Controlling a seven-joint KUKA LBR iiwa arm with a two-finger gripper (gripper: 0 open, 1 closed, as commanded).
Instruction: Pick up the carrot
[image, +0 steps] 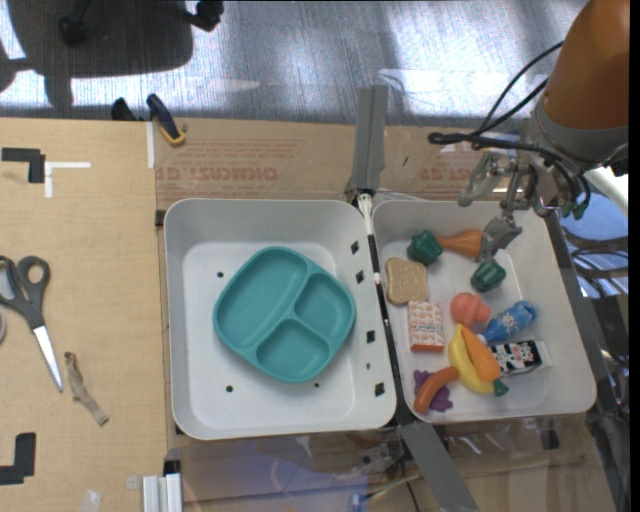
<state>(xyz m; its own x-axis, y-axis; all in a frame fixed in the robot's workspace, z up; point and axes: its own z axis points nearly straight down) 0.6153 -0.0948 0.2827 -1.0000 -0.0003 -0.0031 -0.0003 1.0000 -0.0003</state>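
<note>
The carrot is an orange cone with a dark green leafy top, which points left. It lies flat near the back of the right bin. My gripper hangs just right of the carrot's narrow tip, at the bin's back right, below the orange-banded wrist. Nothing shows held in it. The carrot rests on the bin floor, apart from the gripper.
Around the carrot lie a green pepper, a bread slice, a pink box, a peach, a blue bottle, a banana and a small carton. The left bin holds a teal divided plate. Scissors lie far left.
</note>
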